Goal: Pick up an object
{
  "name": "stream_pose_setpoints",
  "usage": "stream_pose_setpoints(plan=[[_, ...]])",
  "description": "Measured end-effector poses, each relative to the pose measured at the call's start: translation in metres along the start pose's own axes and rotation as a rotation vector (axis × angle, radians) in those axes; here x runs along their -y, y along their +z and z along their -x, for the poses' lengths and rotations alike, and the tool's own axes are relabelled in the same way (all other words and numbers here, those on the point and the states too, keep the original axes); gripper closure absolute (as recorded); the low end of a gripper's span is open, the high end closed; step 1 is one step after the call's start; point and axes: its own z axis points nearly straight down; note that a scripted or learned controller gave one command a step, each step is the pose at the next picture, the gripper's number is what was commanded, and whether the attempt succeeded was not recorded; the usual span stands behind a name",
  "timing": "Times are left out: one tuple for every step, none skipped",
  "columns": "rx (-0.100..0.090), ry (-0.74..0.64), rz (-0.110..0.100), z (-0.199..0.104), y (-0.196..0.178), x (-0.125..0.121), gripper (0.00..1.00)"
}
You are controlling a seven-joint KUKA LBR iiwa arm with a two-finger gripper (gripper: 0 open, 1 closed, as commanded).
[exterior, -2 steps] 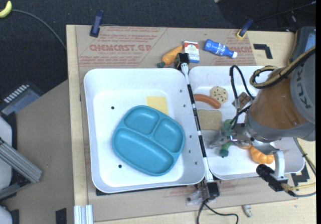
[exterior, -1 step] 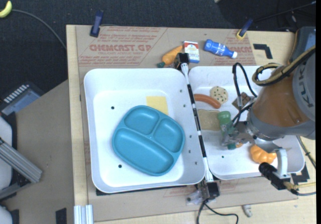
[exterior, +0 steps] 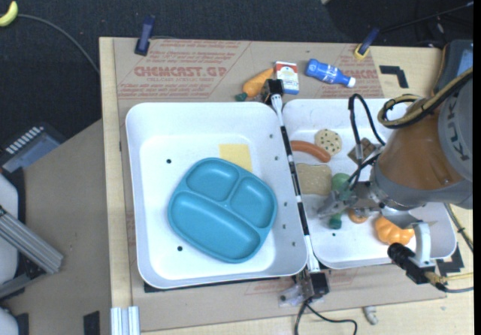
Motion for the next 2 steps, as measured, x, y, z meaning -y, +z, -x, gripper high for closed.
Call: stream_pose_setpoints(plan=[[0.001,0.001,0.001,0.0,-0.01,0.0,1.0],[-0.006,-0.005,-0.008,-0.044,-0.088,-0.056,1.0]])
